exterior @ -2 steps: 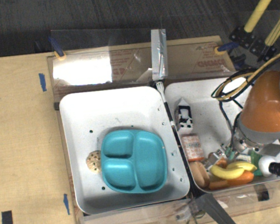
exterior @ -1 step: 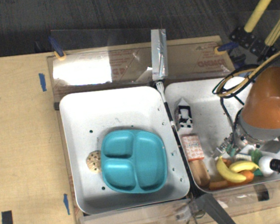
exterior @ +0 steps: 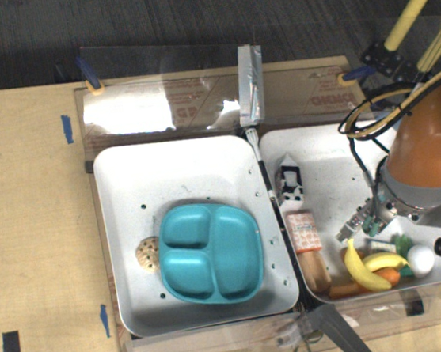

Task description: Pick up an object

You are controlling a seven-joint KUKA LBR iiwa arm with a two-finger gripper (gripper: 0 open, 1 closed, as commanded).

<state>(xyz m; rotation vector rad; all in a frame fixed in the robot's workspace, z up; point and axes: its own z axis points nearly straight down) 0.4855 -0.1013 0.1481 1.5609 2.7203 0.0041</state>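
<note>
Right bin (exterior: 321, 151) crowded along its near edge; gripper (exterior: 367, 221) poised above banana (exterior: 363, 267), finger state indeterminable.

Two shallow white bins sit side by side on the worktop (exterior: 28, 234) — left bin (exterior: 117, 176), right bin (exterior: 321, 151) — a clear panel (exterior: 163, 98) behind.

The divided plate (exterior: 211, 251) is smooth, glossy teal plastic. Both bins (exterior: 177, 176) are white with a slight sheen. The surface (exterior: 32, 234) is matt, wood-toned board.
</note>
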